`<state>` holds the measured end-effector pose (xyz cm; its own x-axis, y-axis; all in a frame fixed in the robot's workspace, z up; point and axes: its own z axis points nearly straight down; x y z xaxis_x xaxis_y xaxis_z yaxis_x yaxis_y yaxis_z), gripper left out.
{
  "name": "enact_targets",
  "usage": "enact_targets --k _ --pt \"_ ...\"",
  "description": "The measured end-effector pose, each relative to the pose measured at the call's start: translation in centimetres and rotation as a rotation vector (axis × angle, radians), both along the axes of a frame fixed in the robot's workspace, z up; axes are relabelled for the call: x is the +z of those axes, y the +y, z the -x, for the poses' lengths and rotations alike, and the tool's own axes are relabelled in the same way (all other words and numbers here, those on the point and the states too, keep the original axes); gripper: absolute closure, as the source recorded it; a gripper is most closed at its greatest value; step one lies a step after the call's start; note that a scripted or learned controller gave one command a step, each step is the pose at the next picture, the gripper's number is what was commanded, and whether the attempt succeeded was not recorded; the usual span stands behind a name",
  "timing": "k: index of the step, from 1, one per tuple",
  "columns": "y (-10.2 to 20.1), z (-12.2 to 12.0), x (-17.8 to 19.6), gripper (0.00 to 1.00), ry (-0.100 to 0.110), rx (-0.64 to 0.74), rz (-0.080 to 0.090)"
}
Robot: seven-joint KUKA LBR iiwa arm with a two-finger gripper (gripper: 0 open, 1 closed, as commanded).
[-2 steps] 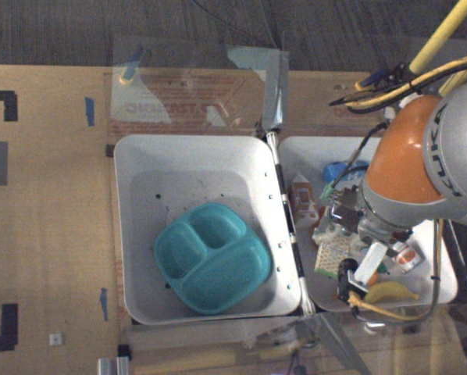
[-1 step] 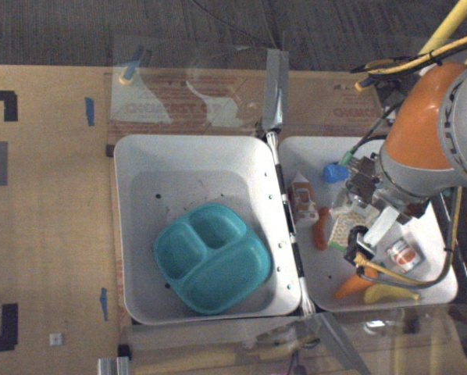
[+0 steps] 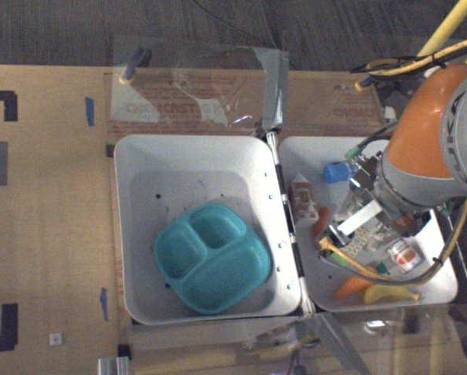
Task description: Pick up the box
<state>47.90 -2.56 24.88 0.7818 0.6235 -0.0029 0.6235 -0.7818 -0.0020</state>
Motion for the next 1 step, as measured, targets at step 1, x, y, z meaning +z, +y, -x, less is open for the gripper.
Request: enact_targets --k 1 --pt "-1.78 0.03 -2.13 1.0 0.0 0.706 -0.004"
